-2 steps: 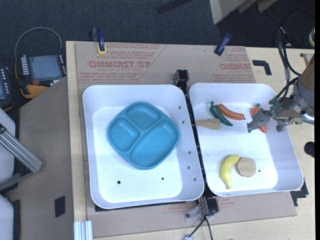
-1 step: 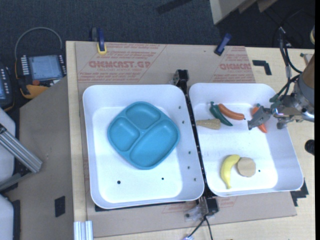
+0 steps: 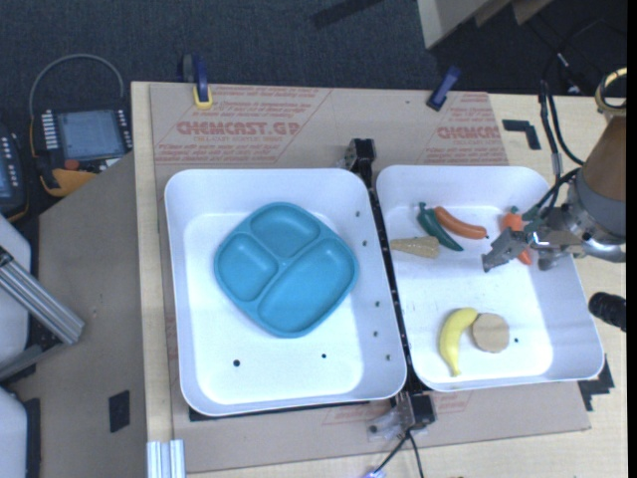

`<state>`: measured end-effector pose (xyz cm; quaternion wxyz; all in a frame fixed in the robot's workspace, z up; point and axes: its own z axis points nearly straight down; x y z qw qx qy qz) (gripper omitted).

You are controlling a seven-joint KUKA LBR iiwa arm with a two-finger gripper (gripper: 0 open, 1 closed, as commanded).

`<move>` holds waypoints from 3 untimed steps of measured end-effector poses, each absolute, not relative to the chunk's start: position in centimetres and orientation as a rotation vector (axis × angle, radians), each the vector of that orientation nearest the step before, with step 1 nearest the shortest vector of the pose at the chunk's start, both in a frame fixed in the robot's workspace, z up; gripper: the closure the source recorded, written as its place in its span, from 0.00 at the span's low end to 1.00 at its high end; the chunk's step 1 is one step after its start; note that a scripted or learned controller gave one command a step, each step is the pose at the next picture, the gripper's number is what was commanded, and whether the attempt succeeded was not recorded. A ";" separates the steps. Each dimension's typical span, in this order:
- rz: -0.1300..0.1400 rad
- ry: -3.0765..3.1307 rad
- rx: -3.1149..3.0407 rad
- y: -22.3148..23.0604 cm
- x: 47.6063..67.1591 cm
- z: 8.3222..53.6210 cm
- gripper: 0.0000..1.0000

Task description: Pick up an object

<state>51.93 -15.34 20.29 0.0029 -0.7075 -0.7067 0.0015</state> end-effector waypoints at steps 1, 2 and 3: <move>0.001 -2.219 -2.220 -14.5 52.0 15.7 0.00; 0.006 -2.215 -2.217 -14.5 51.6 9.4 0.00; -0.001 -2.220 -2.224 -14.6 51.8 10.8 1.00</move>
